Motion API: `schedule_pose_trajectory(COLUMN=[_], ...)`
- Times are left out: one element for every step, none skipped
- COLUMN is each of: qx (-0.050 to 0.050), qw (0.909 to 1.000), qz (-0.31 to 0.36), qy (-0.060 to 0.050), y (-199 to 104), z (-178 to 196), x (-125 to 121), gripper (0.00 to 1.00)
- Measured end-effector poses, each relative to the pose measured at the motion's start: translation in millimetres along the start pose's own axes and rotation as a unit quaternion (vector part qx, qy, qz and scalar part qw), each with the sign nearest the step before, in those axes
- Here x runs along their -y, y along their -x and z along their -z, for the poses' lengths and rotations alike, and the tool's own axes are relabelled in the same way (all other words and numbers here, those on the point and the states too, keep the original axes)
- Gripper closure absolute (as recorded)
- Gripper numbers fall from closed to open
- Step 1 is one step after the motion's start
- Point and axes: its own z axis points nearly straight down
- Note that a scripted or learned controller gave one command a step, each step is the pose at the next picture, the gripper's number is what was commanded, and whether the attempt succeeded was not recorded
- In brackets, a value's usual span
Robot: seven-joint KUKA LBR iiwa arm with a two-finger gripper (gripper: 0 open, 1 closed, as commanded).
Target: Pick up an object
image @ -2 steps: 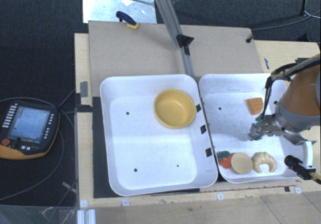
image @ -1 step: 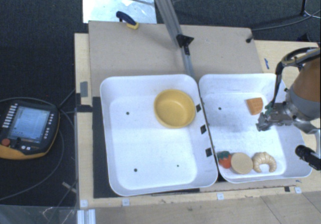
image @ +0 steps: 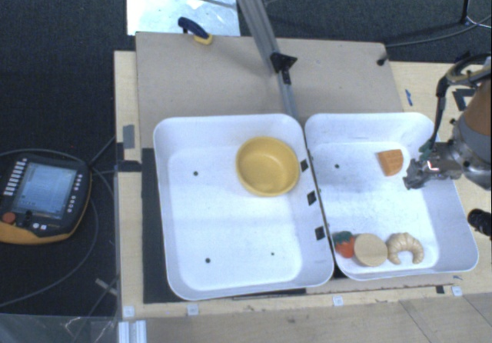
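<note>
A: Items nearest the camera, please.

B: Right bin point(image: 461, 257), front edge, three pieces in a row. Croissant point(image: 405, 248), pale brown, curved, rightmost. Round tan disc point(image: 370, 250), touching the croissant's left end. Red and green piece point(image: 344, 243), partly tucked under the disc on its left, too small to identify.

A: Left bin?

B: Left bin point(image: 200, 257), white and shallow, held one yellow bowl point(image: 267, 166), upright, toward its far right corner, near the wall shared with the right bin.

A: Farther back in the right bin?

B: Orange wedge point(image: 390, 161), lying alone on the bin floor, well apart from the front three. Pincer point(image: 422, 172) sat just beside it on the right, low over the bin floor, with nothing visibly between its tips. Whether it was spread or closed could not be told.

A: Beyond the bins?

B: Table point(image: 231, 80), brown board. Grey pole point(image: 257, 14) slanting across it, with a black clamp point(image: 282, 63). Handheld control pendant point(image: 42, 197) lay off the table to the left, on dark carpet.
</note>
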Motion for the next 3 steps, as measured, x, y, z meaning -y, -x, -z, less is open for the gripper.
schedule_pose_trajectory(qx=[0.000,-0.001,-0.001], qw=[1.0000,1.0000,1.0000], qz=[0.000,0.003,0.002], qy=[-0.001,-0.001,-0.002], y=[0.1,-56.9,-100.0], z=[13.9,22.3,19.2], x=[-0.6,-14.0,-17.4], gripper=[1.00,1.00,1.00])
